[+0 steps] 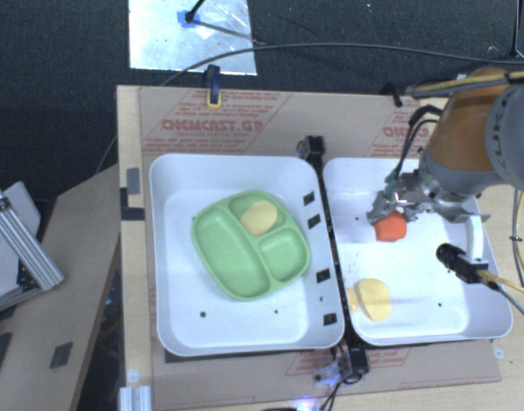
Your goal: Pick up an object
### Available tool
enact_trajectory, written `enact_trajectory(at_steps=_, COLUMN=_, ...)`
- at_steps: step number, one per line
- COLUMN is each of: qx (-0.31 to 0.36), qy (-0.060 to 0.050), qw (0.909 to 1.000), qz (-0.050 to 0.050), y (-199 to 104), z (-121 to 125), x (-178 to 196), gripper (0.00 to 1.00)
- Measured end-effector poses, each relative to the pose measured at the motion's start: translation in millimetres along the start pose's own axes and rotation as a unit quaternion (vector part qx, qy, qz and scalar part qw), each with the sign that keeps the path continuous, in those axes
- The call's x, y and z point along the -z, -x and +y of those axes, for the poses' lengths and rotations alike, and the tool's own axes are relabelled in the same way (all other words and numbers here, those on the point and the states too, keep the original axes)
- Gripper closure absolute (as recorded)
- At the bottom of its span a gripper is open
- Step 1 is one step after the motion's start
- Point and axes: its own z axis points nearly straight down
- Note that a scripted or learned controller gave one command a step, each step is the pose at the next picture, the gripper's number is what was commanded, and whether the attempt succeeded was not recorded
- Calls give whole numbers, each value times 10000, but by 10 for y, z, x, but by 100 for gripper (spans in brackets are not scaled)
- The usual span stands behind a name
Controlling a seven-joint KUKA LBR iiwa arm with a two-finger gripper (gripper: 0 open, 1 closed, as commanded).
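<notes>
An orange-red object lies in the right bin, near the bin's upper left. My gripper hangs directly over it, its tip touching or just above the object's top edge; the contact itself is hidden by the gripper body. A pale yellow object rests near the right bin's front left corner, well apart from the gripper. Another yellow object sits in the upper compartment of the green divided plate in the left bin.
The grey arm with its orange band covers the right bin's upper right. A black fitting with a cable sticks out over the right bin's right side. A black divider with clips runs between the bins.
</notes>
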Motion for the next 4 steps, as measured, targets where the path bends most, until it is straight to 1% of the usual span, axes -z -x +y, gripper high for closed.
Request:
enact_trajectory(at_steps=2, qx=29, qy=1, qw=10000, qz=0, y=-55, z=19, x=925, gripper=100)
enact_trajectory(at_steps=3, qx=31, qy=-8, qw=10000, qz=2, y=-510, z=-108, x=940, gripper=100)
enact_trajectory(at_steps=4, qx=30, qy=-6, qw=10000, qz=2, y=-1028, z=-80, x=869, gripper=100)
